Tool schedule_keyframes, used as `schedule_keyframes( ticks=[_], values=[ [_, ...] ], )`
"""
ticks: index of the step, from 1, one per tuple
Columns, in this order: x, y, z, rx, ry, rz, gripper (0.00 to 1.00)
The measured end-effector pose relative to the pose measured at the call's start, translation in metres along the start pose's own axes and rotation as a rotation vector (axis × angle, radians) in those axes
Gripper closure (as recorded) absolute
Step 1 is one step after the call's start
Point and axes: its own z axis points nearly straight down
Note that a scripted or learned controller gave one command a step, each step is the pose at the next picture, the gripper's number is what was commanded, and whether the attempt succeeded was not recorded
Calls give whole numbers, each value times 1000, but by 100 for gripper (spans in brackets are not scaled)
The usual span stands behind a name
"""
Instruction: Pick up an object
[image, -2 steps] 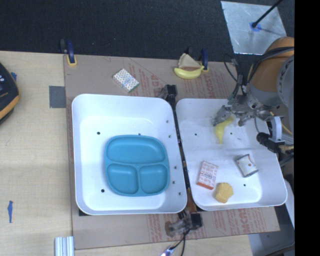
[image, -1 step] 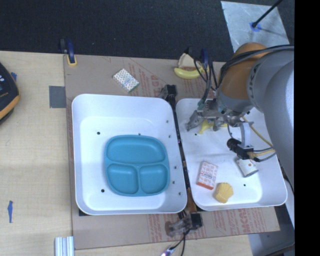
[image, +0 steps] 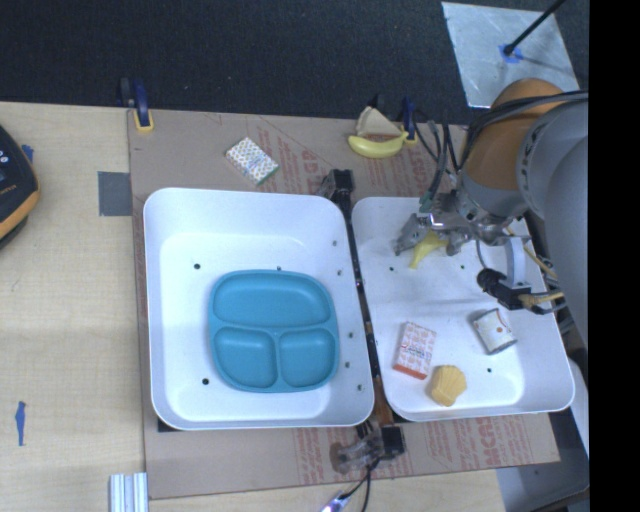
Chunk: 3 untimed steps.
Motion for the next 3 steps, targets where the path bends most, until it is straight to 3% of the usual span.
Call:
schedule_keyframes(
  ticks=[1,2,3],
  values=[
    [-1,-1,-10,4,0,-2,100],
    [-22,-35,1,0,-1,-2,100],
    [-31,-76,-49,-1,0,-2,100]
  ],
)
